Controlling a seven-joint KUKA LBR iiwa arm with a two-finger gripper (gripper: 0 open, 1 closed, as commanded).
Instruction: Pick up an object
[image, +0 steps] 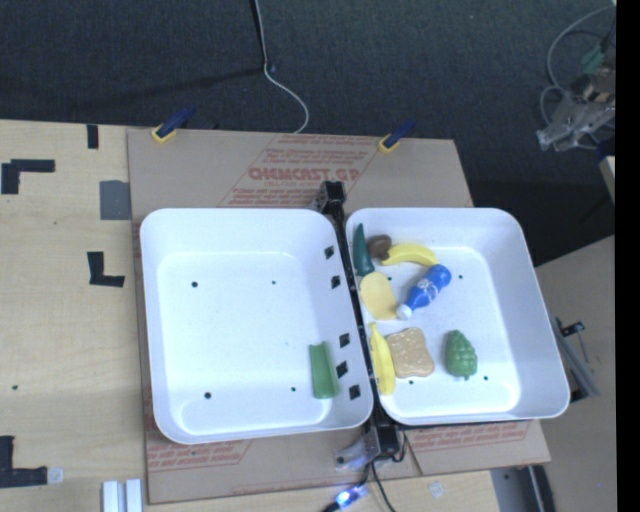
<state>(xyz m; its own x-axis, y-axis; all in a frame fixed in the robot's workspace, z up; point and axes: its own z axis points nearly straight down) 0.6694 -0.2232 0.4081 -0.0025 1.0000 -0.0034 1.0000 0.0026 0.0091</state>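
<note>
The left bin (170, 240) holds one green block (320, 370), lying near its front right corner. In the right bin (505, 300) several small items crowd the left half. A yellow banana (408, 255) and a small brown piece (379, 245) lie at the back, beside a dark green stick (360, 250) against the divider. A blue bottle with a white cap (427, 288) lies tilted in the middle, next to a yellow round piece (377, 296). Toward the front are a tan toast slice (409, 353), a yellow strip (382, 362) and a bumpy green lump (460, 354).
Both bins rest on a brown cardboard sheet (290, 170) held by clamps at its back edge. A cable (285, 90) runs down from the top. A grey fixture with looped wires (578, 115) hangs at the upper right over the dark floor.
</note>
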